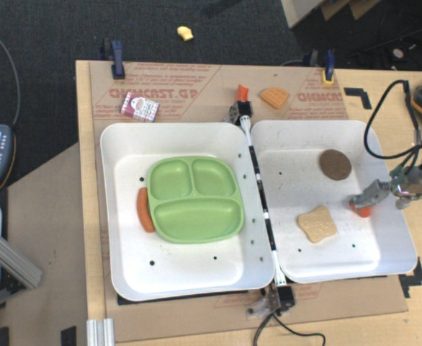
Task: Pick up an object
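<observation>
Toast slice (317,224) near front rim; gripper (362,203) (pinching small orange piece (361,210)) by right wall.

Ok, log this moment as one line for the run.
gripper: right bin, at small orange object | grasp: unconfirmed | nearby: bread slice, brown cookie

Green plate (194,200), brown disc (335,164), tan toast (317,224), white bins (124,265).

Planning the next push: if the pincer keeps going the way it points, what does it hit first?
It points left; the pincer seems already on the small orange piece. Beyond that, probably bare bin floor, though depth is unclear.
</observation>
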Robot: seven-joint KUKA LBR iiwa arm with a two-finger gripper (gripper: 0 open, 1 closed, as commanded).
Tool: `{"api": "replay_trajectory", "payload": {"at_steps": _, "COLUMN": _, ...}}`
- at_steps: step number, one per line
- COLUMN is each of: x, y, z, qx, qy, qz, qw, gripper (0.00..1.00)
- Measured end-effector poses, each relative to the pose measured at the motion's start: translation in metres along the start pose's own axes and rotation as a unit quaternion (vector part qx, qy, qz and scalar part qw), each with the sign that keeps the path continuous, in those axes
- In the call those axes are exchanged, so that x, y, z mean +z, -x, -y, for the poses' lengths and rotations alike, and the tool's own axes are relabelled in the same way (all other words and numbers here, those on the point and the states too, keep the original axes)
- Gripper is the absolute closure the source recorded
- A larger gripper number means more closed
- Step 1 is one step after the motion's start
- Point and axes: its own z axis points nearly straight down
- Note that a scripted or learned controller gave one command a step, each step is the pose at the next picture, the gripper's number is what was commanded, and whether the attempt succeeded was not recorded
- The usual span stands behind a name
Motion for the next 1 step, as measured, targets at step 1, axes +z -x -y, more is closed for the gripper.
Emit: {"api": "replay_trajectory", "payload": {"at_steps": 1, "x": 0.1148, "y": -0.0027, "z": -0.0437, "qx": 0.0, "qy": 0.002, "qz": 0.001, "qw": 1.0, "gripper": 0.0}}
